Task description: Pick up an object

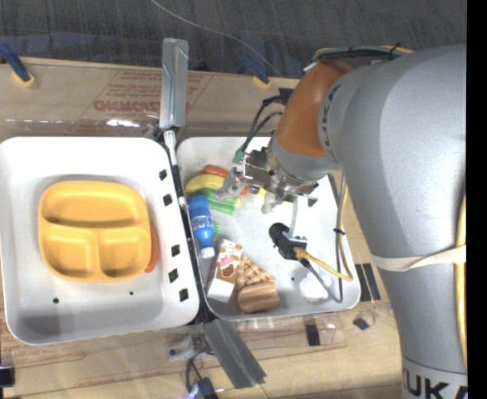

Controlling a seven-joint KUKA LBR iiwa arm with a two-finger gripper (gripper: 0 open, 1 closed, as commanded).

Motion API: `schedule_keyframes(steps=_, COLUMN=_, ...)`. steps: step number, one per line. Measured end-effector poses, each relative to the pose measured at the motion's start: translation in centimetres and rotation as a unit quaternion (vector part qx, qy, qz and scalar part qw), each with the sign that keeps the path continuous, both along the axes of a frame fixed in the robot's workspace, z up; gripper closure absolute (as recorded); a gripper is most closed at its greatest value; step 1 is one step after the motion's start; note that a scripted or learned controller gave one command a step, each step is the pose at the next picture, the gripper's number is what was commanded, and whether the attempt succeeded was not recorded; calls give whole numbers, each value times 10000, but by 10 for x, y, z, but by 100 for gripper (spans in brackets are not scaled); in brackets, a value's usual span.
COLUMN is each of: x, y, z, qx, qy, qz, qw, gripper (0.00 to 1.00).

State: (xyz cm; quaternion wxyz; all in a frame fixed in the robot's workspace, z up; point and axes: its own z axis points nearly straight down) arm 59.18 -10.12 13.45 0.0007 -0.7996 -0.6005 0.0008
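Observation:
My gripper [243, 183] hangs low over the upper left part of the right bin [331, 299], with the arm reaching in from the right. Just left of it lie a yellow banana-shaped toy [199, 182], an orange piece [215, 171] and a green piece [222, 205]. The gripper's tip is close to these three; whether it touches any of them cannot be made out. A blue bottle [201, 222] lies along the bin's left wall below them.
A small white carton with a picture [224, 267] and a brown waffle-like block [256, 290] sit at the right bin's front. A white lump [314, 288] lies at its front right. The left bin [19, 306] holds a yellow divided tray [94, 229].

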Motion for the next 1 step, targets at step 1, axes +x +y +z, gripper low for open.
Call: schedule_keyframes(steps=1, x=-30, y=0, z=-43, qx=5, qy=7, qz=-752, qw=9972, gripper=0)
